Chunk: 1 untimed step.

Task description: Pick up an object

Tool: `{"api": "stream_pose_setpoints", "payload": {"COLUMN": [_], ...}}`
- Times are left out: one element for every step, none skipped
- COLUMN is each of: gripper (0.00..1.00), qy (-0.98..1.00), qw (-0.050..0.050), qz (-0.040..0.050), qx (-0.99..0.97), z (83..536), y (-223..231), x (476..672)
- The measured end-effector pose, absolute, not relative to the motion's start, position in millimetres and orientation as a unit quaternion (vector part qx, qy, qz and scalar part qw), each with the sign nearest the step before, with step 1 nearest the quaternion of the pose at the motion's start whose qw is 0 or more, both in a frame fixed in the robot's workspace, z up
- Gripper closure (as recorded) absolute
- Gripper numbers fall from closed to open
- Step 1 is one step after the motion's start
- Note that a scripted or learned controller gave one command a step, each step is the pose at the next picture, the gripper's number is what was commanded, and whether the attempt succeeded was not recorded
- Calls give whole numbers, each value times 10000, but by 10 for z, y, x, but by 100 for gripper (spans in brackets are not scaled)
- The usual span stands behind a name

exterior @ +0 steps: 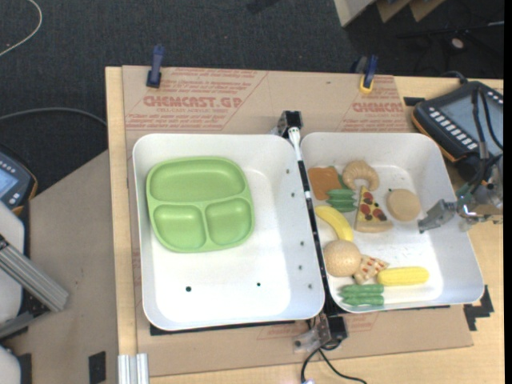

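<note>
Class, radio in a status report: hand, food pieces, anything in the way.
Hand at right bin's right edge, holding nothing. Bun nearest, untouched. Nothing in the way.

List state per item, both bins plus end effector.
green tray: flat in left bin, compartments bare
banana: lying in right bin
corn: lying near front wall
pizza slice: flat, beside banana
croissant: resting near back
end effector: at right bin's right edge, holding nothing visible
</note>
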<state>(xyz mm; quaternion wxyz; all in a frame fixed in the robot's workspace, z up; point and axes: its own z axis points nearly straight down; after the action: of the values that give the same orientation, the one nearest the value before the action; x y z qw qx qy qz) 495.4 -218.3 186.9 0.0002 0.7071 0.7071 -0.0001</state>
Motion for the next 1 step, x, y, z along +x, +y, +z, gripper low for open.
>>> {"api": "stream_pose_setpoints", "payload": {"gripper": [0], "qy": [7075], "qw": [17], "qz": [8], "qx": [7068], "z": [955], "y": [-1741], "x": [5069]}}
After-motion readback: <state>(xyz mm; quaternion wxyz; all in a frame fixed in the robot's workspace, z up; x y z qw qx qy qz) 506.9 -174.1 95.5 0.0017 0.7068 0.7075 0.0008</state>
